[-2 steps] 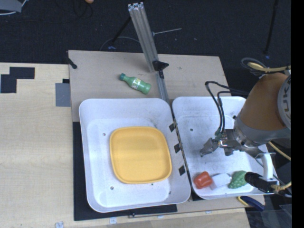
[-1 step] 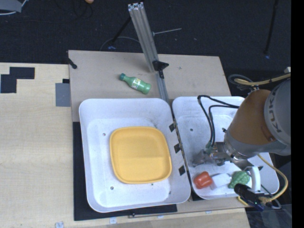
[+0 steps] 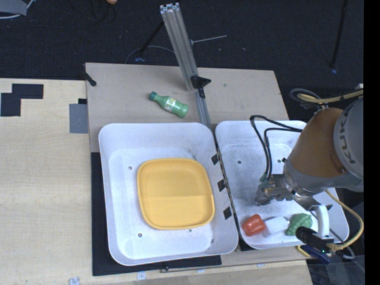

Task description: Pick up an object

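1. Red and rounded, a small pepper-like object point(image 3: 254, 224) lies near the front edge of the right bin point(image 3: 237, 141); just beside it are a pale white piece point(image 3: 276, 225) and a green leafy toy point(image 3: 299, 222). Any of the three would serve as the thing to pick up.
2. Over the same bin, behind these items, the gripper point(image 3: 265, 193) hangs low under the grey-and-orange arm point(image 3: 323, 150). Whether the jaws are released or clenched cannot be told, and nothing is visibly between them.
3. To do the step well, I judge the jaws should centre over one item alone, probably the red one, since it sits slightly apart from the rest and nearer the bin's clear floor, and straddle it well clear of the rim.
4. Further out, the left bin point(image 3: 113, 141) carries a yellow plate point(image 3: 176, 193), and a green bottle point(image 3: 169, 104) lies on the surface point(image 3: 249, 88) behind the bins.
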`<state>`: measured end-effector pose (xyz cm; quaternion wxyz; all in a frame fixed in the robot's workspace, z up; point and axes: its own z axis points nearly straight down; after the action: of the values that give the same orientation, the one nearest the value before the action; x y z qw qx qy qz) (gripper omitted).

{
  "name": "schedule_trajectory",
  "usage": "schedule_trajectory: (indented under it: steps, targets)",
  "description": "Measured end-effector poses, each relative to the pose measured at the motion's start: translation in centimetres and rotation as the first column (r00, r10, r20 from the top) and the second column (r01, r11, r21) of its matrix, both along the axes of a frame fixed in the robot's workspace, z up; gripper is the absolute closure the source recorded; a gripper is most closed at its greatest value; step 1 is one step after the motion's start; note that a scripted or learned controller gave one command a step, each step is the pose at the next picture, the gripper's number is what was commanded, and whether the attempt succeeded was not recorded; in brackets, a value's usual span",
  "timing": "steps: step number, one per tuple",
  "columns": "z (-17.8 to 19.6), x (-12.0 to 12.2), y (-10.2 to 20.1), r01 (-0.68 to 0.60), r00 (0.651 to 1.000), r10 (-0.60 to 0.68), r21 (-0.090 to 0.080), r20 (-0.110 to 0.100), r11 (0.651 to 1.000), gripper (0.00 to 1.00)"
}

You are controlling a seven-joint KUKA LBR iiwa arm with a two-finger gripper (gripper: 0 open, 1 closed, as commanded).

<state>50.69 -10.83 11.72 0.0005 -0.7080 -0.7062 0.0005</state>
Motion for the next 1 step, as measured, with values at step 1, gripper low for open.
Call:
schedule_trajectory:
  steps: [1]
  targets:
    - [5.25,1.1,-0.08,-0.002,1.0,0.002,-0.001,0.005,1.0,1.0]
